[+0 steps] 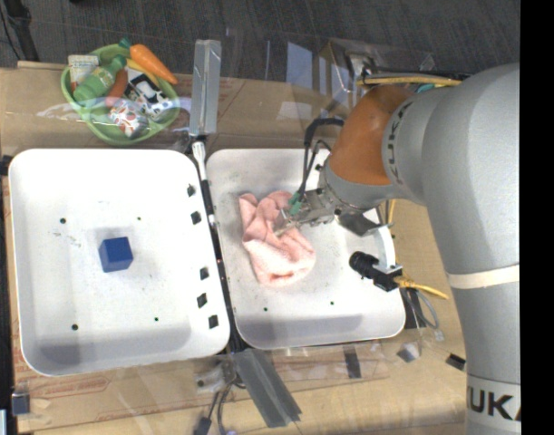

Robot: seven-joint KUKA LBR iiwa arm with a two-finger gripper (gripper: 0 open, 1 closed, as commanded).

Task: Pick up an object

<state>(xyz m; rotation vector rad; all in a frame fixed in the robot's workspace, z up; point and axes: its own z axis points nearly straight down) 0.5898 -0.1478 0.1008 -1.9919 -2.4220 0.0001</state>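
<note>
A pink cloth [275,239] is lying crumpled in the right bin [349,320]. Its upper edge is being touched by the end effector [295,214]; the grip state cannot be told.

I see robot lab: grey arm [458,179] over cardboard-covered bench [27,89], two white bins [41,179] side by side, loose cables [422,290], green bowl of toy props [122,93], dark carpet floor [258,7].
</note>
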